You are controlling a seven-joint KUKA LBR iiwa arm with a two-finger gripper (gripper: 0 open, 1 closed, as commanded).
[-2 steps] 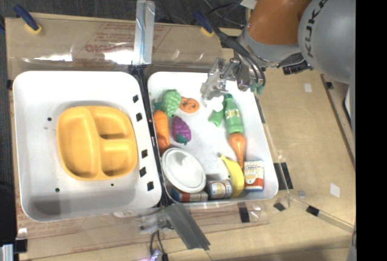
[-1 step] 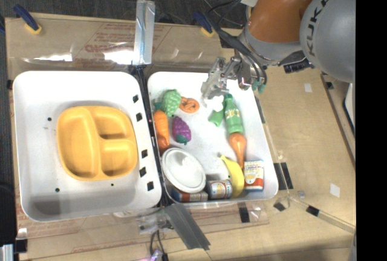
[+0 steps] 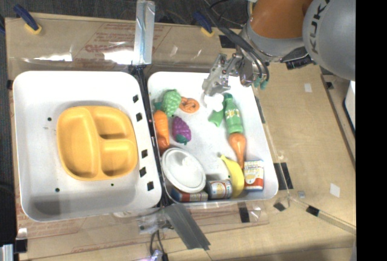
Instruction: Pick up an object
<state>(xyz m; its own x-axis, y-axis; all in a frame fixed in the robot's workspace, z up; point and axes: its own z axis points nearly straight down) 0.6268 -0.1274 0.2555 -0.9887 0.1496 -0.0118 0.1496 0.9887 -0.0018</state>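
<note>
I see my gripper (image 3: pixel 215 86), fingers apparently spread and holding nothing, poised over the right bin (image 3: pixel 266 133), with the green bottle (image 3: pixel 231 113) lying just below-right, long axis running toward the bin's front.

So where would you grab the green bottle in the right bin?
Across the green bottle's middle, from above. It lies flat, its long axis running up-down in the view, with bare bin floor on its left; jaws should close across its narrow width.
</note>
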